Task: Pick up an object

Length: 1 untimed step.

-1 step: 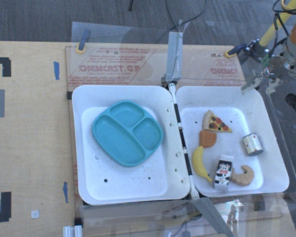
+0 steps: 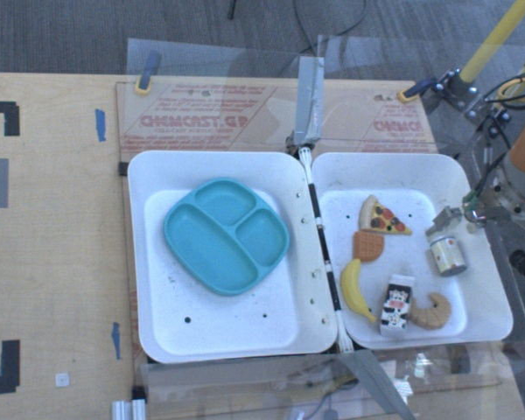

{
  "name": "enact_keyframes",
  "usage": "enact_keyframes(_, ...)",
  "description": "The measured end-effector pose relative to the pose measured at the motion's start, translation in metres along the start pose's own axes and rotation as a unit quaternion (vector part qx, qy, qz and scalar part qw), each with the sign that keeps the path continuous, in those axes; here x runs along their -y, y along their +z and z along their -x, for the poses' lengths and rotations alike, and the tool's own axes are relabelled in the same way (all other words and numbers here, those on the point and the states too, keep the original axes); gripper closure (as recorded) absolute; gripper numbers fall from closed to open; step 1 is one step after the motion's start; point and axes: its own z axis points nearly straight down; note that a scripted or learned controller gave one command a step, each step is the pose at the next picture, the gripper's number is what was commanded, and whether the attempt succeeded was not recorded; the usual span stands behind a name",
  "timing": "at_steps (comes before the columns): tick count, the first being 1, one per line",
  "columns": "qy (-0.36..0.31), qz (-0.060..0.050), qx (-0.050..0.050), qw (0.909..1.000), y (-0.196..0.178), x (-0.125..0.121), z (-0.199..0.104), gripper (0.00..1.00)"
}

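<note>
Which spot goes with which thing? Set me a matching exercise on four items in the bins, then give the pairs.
Things:
1. blue divided plate
2. pizza slice
3. banana
4. small can

Places:
A. right bin, along its left side, below the waffle
B. left bin, in the middle
C. right bin, towards its right wall
D. right bin, upper part, above the waffle

Pairs: 1-B, 2-D, 3-A, 4-C
</note>
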Motion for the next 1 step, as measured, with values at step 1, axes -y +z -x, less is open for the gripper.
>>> enact_keyframes(1,-0.053,0.003,-0.001,0.9986,0.0521,0.0055,-0.0063,0.0)
